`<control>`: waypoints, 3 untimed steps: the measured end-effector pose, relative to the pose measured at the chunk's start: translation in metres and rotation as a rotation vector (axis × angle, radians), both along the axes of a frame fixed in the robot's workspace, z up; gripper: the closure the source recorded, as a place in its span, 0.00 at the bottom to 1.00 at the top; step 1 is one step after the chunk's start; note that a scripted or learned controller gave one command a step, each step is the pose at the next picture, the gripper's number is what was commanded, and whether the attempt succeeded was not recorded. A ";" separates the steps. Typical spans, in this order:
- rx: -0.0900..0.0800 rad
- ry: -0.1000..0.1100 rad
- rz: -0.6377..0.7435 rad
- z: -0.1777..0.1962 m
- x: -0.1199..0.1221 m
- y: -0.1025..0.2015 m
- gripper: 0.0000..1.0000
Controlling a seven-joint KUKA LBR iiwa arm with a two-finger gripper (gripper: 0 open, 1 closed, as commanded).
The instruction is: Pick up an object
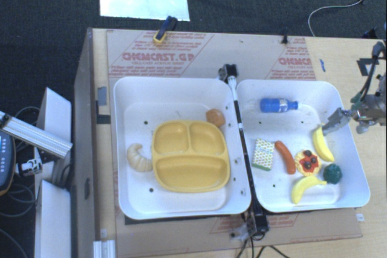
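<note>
Banana (322, 144) lies just beside the pincer (332, 124) — slanting in low from the right, grip state unclear.

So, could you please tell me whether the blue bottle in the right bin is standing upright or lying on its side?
Lying on its side. The blue bottle stretches lengthwise across the right bin's floor, cap pointing right.

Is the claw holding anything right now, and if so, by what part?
Nothing is held. The claw hangs at the right bin's right edge, just above the upper banana, with nothing between its fingers.
</note>
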State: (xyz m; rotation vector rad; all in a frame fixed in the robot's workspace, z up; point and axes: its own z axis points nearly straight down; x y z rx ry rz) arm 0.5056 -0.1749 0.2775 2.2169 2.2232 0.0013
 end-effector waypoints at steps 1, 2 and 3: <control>0.001 0.003 0.000 -0.137 0.003 0.052 0.00; 0.001 -0.005 0.001 -0.189 0.045 0.045 0.00; -0.005 -0.015 -0.003 -0.188 0.034 0.056 0.00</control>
